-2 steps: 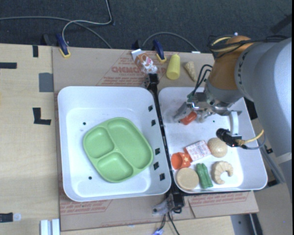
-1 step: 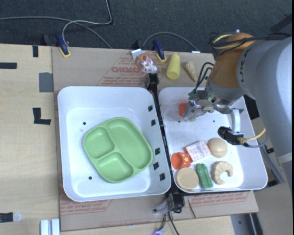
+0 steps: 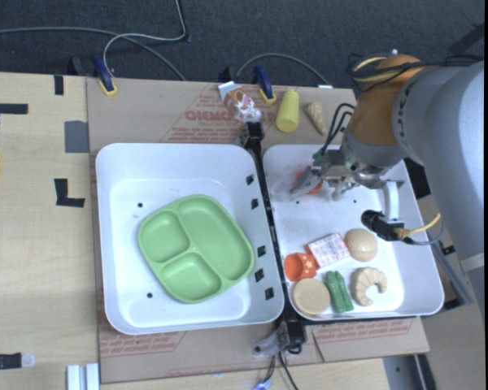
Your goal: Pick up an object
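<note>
Overhead, two white bins side by side on a cardboard-covered bench. Left bin [image 3: 118, 169]: a green divided tray [image 3: 195, 247], set askew near the middle, apart from every wall. Right bin [image 3: 423, 287]: toy foods crowded into the near half — orange piece [image 3: 294, 266], red-and-white packet [image 3: 328, 249], tan bun [image 3: 360, 244], croissant [image 3: 369, 283], green pod [image 3: 337, 291], round cracker [image 3: 311, 296] — touching or just beside one another, probably so that any descent there meets a candidate. Far half of the right bin: gripper [image 3: 307, 184] low over the floor, a small red-orange object [image 3: 312, 180] at its tips, well apart from the near cluster and so the easier, uncluttered pick. Whether the fingers are spread or closed, and whether the red-orange object is actually between them or merely beside them: cannot tell, tips too small and partly hidden by the wrist. Beyond the bins' far rims: yellow cylinder [image 3: 287, 110], pale cone [image 3: 316, 118] and a small packet [image 3: 241, 101], lying on the cardboard, outside either bin. Judged stage: approach or closing on the object, lift not yet evident.
</note>
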Robot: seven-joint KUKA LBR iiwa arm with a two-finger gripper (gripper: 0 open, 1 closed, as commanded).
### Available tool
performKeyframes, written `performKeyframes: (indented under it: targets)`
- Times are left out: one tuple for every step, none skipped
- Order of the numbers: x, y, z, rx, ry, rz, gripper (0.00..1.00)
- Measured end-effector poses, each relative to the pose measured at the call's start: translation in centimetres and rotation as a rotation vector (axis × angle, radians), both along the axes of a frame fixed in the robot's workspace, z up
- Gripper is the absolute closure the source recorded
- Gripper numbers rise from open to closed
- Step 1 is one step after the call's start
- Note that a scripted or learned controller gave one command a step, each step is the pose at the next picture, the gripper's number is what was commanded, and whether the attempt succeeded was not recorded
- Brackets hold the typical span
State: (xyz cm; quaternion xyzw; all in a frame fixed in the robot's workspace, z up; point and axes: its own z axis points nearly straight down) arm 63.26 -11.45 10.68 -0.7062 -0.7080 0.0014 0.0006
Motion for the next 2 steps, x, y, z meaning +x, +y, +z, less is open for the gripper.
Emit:
performKeyframes:
  targets:
    - [3.6,0.5,-2.1,0.001,-0.004,-0.001,0.0]
    - [3.7,0.5,-1.1,0.0,-0.005,0.0,1.0]
